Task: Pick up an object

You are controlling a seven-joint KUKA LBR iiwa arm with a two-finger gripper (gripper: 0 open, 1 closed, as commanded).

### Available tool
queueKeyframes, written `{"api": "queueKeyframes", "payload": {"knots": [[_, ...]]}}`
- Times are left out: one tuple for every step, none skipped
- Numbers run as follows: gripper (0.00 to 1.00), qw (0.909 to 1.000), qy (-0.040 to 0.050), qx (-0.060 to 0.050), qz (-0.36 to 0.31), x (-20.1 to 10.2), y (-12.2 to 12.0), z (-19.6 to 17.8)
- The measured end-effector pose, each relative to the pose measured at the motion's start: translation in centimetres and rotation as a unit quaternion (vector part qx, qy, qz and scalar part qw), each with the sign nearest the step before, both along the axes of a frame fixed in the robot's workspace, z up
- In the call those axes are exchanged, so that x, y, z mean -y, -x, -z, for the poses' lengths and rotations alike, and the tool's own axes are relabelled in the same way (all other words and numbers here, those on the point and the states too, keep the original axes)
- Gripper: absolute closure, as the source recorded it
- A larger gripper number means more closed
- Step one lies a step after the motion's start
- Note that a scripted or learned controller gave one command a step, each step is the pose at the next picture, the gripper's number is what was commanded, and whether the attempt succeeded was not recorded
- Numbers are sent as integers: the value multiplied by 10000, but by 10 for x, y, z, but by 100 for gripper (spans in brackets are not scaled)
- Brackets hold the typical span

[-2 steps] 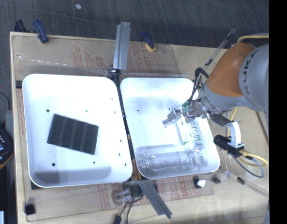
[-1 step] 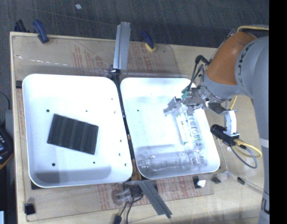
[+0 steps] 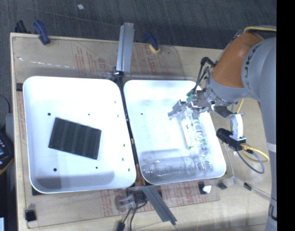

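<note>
Two shallow white bins sit side by side on the surface (image 3: 66, 47). The left bin (image 3: 37, 88) holds a dark ribbed rectangular pad (image 3: 74, 138), lying flat and slightly tilted. The right bin (image 3: 142, 93) holds two clear plastic bottles: one (image 3: 172, 166) lies along the near wall, the other (image 3: 195, 134) runs along the right side, both hard to make out against the white. The end effector (image 3: 186, 108) hangs over the upper end of that second bottle; whether it is open or closed cannot be told.
</note>
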State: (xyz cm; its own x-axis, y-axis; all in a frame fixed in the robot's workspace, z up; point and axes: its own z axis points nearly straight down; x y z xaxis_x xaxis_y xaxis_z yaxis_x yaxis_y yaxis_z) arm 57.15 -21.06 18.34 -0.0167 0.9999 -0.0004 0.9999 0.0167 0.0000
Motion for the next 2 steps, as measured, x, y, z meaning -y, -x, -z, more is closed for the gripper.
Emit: {"api": "queueKeyframes", "payload": {"knots": [[0, 9978, -10, -18, 660, 0, 21, 17], [0, 9978, -10, -18, 660, 0, 21, 17]]}}
